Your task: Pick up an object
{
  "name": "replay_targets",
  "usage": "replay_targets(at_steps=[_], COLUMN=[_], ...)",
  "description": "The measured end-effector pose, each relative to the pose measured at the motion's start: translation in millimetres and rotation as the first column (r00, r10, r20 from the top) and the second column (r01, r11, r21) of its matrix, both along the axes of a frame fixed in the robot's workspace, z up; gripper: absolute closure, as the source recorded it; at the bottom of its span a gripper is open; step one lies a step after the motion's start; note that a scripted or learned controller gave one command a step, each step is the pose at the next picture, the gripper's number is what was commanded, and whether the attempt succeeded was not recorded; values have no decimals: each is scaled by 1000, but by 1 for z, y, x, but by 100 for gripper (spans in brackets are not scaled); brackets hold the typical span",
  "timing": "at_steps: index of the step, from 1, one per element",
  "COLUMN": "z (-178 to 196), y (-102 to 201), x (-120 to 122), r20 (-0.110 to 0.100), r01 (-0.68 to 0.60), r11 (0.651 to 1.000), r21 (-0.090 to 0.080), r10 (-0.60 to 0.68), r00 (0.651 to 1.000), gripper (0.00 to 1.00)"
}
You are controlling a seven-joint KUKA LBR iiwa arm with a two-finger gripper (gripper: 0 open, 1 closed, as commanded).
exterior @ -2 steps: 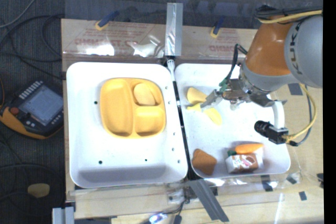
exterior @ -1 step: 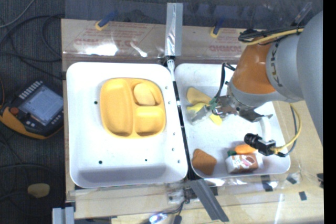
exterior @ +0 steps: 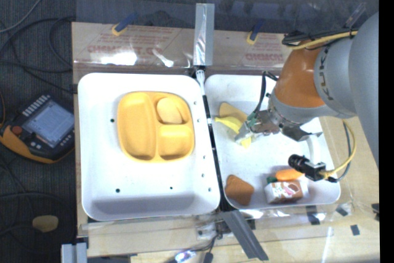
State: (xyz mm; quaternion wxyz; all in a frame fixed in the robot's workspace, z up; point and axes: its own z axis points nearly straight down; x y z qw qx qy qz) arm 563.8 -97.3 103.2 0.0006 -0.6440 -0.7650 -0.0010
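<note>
My claw [exterior: 249, 129] is down in the right bin [exterior: 271, 191], right over the yellow banana-like piece [exterior: 229, 122] at approx 10 o'clock of that bin; can't tell how the claw stands. Looks like light, smooth toy plastic, prob slippery and curved. I'd pinch across its narrow mid-section, not the tapered ends.

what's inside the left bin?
Left bin holds one yellow divided tray, lying flat near its middle. Whatever is under the tray is covered.
</note>
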Motion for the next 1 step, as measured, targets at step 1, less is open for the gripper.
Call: replay_targets(at_steps=[1], z=[80], y=[87], x=[8], r20=[-3], r01=[64], r11=[998], r21=[-3], r10=[-64], r00=[998], gripper=[100])
